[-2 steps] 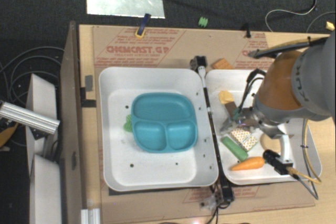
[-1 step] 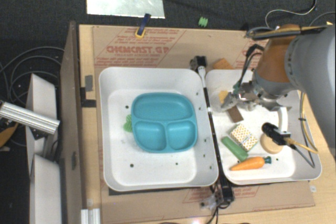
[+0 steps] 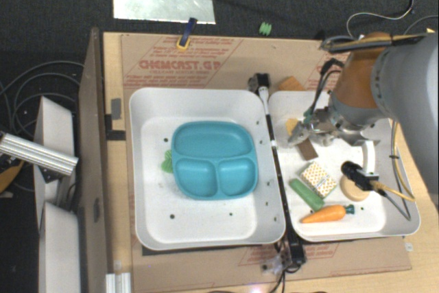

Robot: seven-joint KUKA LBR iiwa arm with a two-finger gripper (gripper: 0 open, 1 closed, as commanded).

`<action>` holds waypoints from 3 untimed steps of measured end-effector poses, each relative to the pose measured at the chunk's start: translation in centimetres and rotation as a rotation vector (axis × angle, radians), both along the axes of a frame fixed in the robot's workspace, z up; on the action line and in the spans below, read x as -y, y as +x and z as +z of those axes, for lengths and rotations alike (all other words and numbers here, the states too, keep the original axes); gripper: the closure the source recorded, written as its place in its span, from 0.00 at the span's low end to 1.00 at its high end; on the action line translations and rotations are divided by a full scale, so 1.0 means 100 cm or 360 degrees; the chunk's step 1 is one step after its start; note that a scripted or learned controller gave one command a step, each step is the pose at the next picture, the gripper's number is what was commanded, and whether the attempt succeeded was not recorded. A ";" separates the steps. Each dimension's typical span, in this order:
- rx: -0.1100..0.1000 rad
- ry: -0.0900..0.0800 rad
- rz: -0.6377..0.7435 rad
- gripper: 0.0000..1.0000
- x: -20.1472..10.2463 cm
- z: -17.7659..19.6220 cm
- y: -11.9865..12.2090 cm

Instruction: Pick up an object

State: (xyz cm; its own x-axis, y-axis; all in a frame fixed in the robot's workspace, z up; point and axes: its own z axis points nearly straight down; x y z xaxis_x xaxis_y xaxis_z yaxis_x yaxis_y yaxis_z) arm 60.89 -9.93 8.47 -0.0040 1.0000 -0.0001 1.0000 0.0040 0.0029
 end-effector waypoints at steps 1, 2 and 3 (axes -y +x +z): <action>0.0001 0.0000 0.0001 0.00 -0.001 0.000 0.005; 0.0007 -0.0001 0.0003 0.00 0.007 0.001 0.054; -0.0008 0.0001 -0.0004 0.00 -0.015 0.000 0.011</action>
State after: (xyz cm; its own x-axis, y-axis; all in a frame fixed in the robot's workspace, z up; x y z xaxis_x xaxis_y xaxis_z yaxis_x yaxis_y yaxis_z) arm 62.01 -8.46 8.43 -0.0016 1.0000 0.0007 1.0000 0.0016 -0.0020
